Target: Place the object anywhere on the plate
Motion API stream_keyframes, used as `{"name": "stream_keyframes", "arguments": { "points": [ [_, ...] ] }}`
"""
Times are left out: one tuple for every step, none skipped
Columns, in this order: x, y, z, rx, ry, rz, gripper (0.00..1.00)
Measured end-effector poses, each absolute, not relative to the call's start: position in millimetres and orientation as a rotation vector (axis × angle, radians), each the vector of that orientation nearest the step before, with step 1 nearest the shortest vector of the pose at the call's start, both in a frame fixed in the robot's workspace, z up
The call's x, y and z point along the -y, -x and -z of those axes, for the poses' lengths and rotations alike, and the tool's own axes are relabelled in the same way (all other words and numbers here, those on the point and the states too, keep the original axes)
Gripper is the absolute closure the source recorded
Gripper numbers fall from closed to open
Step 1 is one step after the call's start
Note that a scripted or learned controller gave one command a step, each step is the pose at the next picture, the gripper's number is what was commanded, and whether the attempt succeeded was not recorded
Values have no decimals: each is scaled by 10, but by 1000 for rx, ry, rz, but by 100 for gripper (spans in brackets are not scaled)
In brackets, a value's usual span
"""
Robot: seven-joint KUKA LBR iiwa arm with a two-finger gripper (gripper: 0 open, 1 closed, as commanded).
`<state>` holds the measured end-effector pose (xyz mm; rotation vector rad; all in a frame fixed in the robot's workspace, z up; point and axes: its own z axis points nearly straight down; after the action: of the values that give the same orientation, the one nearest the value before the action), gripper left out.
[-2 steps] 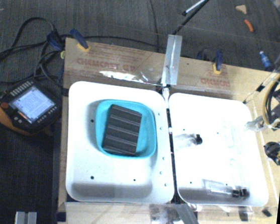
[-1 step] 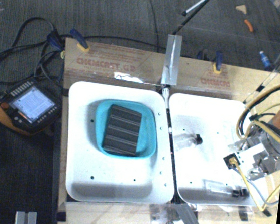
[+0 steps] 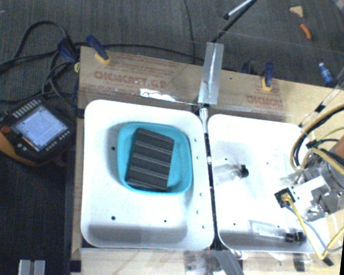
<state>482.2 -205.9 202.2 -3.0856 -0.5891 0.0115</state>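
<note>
From where I stand, the dark grey ribbed rectangular block (image 3: pixel 151 159) already lies on the light blue plastic plate (image 3: pixel 184 166), which sits in the left white bin (image 3: pixel 93 174). The block rests flat, near the middle of the plate, inside its rim on all sides. Its long axis runs from the far side of the bin toward the near side, only a little tilted, and its ridges run across this axis.

The arm's gripper (image 3: pixel 313 204) is far on the other side, at the right edge of the right white bin (image 3: pixel 253 234), among yellow and black cables (image 3: pixel 304 147). So the block lies to the left of the gripper, across the divider between both bins, and the two are well apart. Nothing dark or ribbed is seen at the gripper. I cannot tell if it is spread or closed, because the metal parts and cables there are too confused.

My judgement is that the placing seems done; if a next move is needed, it would be only to keep away from the plate.

In the right bin there are two small clear pieces with black ends, one near the middle (image 3: pixel 233 170) and one near the front wall (image 3: pixel 275 232); what they are I cannot say.

About writing: the wooden board (image 3: pixel 136 73) behind the bins carries reddish printed letters, but they appear reversed and too blurred to read. The orange hand-held control pad (image 3: pixel 32 132) on the floor at the left has a lit screen, and its text is too small to read.
</note>
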Motion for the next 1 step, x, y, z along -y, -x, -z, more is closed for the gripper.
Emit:
{"name": "stream_keyframes", "arguments": {
  "points": [
    [2244,-5048,-3302,433,3114,-7,0]
  ]
}}
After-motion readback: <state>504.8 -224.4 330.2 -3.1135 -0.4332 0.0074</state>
